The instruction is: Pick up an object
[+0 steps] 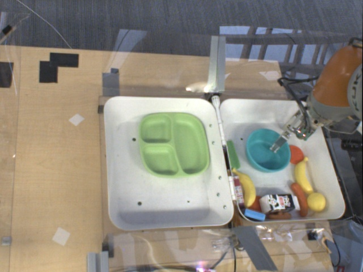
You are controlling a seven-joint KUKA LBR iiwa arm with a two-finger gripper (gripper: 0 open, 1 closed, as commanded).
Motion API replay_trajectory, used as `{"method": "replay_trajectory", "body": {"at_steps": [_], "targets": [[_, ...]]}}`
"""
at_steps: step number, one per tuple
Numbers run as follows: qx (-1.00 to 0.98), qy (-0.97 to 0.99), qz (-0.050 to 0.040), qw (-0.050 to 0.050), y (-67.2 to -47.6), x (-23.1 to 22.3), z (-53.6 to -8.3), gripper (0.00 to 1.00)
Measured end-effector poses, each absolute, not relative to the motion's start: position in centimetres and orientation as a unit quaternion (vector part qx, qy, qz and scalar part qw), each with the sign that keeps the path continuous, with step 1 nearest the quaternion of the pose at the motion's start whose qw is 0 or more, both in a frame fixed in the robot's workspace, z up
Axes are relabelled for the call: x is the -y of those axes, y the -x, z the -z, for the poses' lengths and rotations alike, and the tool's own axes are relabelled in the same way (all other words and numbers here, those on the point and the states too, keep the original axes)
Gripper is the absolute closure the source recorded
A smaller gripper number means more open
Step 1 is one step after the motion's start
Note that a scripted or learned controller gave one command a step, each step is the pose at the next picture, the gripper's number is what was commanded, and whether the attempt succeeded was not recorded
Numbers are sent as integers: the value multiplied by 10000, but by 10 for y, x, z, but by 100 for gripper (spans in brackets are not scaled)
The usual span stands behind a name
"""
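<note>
My gripper (279, 144) hangs over the right bin (336, 177), its tip down inside the teal bowl (262, 154), near the bowl's right side. Nothing shows in its grasp. Around the bowl lie an orange-red piece (297, 153), a yellow banana (304, 174), a yellow lemon-like fruit (316, 202) and a red sausage-shaped piece (300, 198). Along the bin's front are a black-and-white carton (278, 203), a small blue block (254, 215), a second banana (247, 187) and a green stick (232, 154).
The left bin (122, 152) holds a green divided plate (173, 144). A metal divider (222, 146) runs between the two bins. The arm's orange band (336, 78) hangs above the right bin's far corner, with cables beside it.
</note>
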State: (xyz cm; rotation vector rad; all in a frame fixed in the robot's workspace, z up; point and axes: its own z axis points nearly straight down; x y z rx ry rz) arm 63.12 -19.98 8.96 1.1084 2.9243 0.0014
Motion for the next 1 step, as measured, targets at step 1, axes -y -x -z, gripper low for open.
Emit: {"method": "replay_trajectory", "body": {"at_steps": [1], "targets": [[-9316, -3634, -10, 69, -610, 173, -91, 0]]}}
